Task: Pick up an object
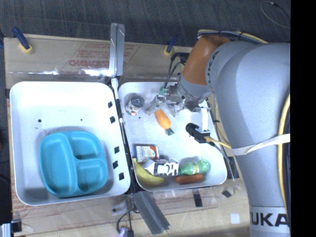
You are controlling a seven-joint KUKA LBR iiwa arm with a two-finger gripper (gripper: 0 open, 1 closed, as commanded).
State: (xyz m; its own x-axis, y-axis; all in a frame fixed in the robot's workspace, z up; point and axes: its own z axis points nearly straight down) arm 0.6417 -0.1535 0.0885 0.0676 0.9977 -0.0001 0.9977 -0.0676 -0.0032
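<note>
Carrot (162, 118), orange with a green tip, lay on the floor of the right bin (143, 130), in its upper middle part, tilted with the green end pointing toward the bin's near edge. The gripper (167, 100) hung just above the carrot's orange end, very close to it; whether it touched the carrot, and whether it was spread or pressed together, could not be told from this angle. The grey arm (247, 93) reached in from the right over that bin's far right corner.

A small round grey can (134, 101) stood left of the gripper, near the wall shared by the 2 bins. Along the near edge lay a banana (147, 176), a red-and-white carton (146, 153), a black-and-white carton (166, 168), a green item (193, 166) and a red item (190, 178), crowded together. The left bin (59, 102) held a blue tray (74, 163) with 3 compartments.
</note>
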